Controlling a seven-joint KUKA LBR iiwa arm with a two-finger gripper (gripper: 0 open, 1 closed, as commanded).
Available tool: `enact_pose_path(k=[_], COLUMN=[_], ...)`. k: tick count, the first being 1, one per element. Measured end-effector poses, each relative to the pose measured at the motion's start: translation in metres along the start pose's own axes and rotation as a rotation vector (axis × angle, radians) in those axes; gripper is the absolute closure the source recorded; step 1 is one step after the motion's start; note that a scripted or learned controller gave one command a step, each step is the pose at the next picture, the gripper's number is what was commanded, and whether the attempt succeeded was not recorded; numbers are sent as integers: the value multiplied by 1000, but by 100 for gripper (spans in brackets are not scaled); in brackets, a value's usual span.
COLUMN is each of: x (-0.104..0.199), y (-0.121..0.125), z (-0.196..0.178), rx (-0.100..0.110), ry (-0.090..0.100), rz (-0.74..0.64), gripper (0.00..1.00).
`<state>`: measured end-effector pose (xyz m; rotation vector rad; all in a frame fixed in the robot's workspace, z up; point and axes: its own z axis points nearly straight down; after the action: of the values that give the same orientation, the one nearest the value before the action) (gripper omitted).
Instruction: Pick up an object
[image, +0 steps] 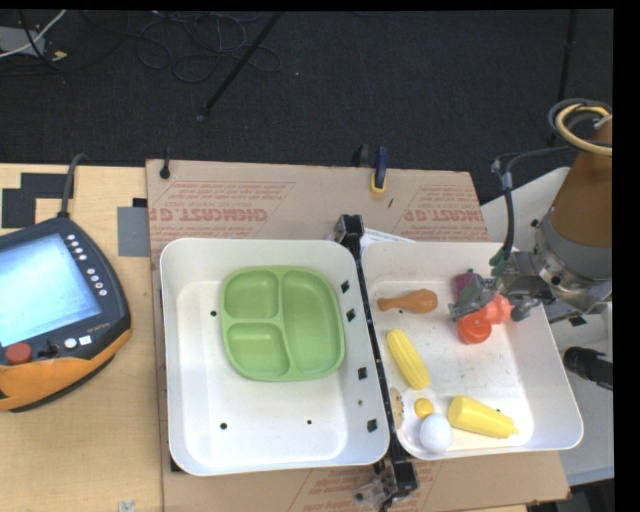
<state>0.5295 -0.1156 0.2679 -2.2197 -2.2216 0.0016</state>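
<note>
1. Gripper (500, 290) low over the right bin (560, 400), beside a red toy (478, 322); its grip state cannot be told.
2. Step, judged: approach or grasp.
3. Next: secure hold, then lift straight up.

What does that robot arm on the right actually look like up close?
The arm is a thick rounded column with an orange-brown band and a grey metal section below it. Black cables loop beside it, and a yellowish ring sits at its top. The gripper is a small cluster of dark and grey parts.
</note>
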Motion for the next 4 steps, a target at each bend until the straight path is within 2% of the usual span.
enact_pose_path(k=[1,4], x=[-2,12], y=[7,17], z=[48,182], rx=[7,4], ry=[2,2], rz=[-1,0], gripper=[0,0])
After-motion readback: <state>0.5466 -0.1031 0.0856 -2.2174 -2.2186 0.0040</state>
